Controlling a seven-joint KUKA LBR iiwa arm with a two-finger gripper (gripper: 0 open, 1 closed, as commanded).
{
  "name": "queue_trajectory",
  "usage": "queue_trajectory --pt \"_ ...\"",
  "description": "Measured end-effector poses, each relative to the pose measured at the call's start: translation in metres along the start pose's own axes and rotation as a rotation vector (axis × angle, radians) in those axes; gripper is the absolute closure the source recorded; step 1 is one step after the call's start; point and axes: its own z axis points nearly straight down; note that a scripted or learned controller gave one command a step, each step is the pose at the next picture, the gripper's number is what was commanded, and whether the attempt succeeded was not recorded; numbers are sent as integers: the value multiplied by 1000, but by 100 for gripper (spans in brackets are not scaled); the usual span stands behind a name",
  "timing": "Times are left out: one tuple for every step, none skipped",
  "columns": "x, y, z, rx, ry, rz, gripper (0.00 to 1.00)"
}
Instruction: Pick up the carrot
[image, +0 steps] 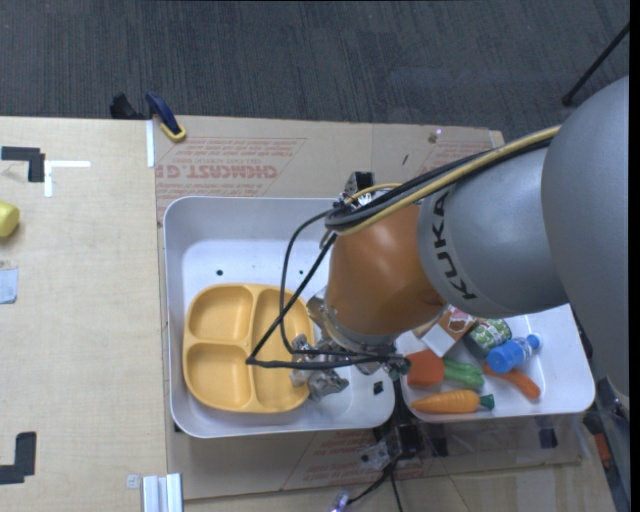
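Hovering over the left bin (200, 240), beside the yellow tray (225, 345), the claw (322, 372) is well apart from the carrot (447, 402), which lies in the right bin (575, 385). Whether the claw is wide or narrow cannot be told. Neighbouring toys could be grabbed instead, being crowded against the carrot. "KUKA" can be read on the arm (500, 230).

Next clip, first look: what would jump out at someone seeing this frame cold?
The big grey arm with its orange band dominates, reaching in from the right and hanging over the left bin. Under it, a yellow divided plate lies in that bin, with the gripper at its right edge. The carrot lies in the right bin among other toy foods and a small blue-capped bottle.
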Motion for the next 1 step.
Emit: queue_trajectory --pt "1 -3 2 3 2 3 0"
